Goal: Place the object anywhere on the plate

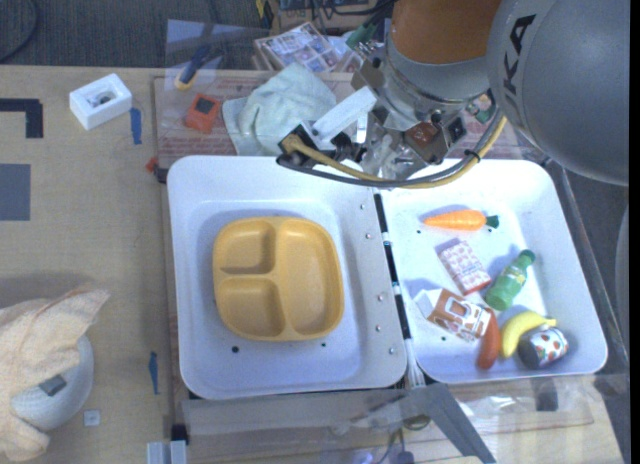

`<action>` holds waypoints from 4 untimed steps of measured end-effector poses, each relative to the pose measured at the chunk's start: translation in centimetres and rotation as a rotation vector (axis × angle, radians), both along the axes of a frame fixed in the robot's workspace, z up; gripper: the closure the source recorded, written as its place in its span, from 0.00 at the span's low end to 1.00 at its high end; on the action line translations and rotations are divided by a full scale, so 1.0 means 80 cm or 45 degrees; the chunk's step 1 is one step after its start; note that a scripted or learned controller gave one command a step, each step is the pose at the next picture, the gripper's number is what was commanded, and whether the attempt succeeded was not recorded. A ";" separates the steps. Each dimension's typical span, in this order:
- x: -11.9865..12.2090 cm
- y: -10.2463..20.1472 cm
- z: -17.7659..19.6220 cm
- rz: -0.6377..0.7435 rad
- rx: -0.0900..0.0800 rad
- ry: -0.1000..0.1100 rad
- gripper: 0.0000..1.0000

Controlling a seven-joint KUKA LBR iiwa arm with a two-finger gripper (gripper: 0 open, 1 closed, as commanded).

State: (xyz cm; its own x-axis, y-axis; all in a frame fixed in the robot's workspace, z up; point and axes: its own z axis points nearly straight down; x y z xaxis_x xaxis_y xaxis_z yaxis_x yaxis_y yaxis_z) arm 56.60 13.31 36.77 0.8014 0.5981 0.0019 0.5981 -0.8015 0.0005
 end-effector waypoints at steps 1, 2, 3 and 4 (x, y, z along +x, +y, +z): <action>-0.064 -0.005 0.046 -0.239 -0.001 -0.001 1.00; -0.108 0.043 -0.098 -0.565 0.000 0.002 1.00; -0.108 0.005 -0.152 -0.558 -0.002 0.006 1.00; -0.108 0.004 -0.152 -0.559 -0.001 0.006 0.00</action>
